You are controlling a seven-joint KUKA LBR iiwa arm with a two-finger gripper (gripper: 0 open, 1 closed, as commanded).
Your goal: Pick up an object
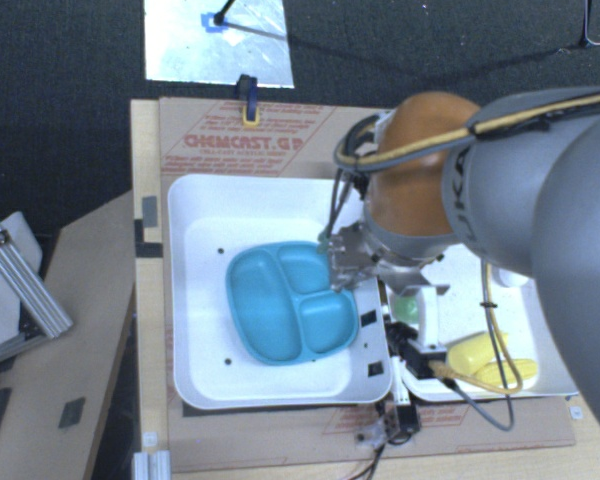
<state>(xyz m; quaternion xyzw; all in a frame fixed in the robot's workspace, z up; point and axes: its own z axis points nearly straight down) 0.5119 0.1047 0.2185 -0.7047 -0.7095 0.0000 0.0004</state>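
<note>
- Task status: not yet done, by my reading. The blue divided plate lies flat on the floor of the left bin, nothing lifted; the grasp and the lift both remain.
- Blue divided plate: three compartments, one large on the side away from the arm, two smaller on the side toward it. It sits near the middle of the left bin, reaching close to that bin's right wall.
- Gripper: grey metal assembly set over the plate's right edge, about where the two smaller compartments meet. Whether it touches the plate is unclear.
- Fingers: state cannot be told; the wrist housing and cables hide them, so spread or pressed together is not readable, and nothing is seen pinched.
- Arm: enters from the right of the left bin, grey link sweeping across, the orange band directly above the wrist, wrist pointing steeply down at the plate's edge. Black and yellow cables run along the link.
- Right bin: beside the left bin, largely covered by the arm. It holds a yellow object at its near side and a green object close to the wall it shares with the left bin.
- Bench: brown printed board under both bins.
</note>
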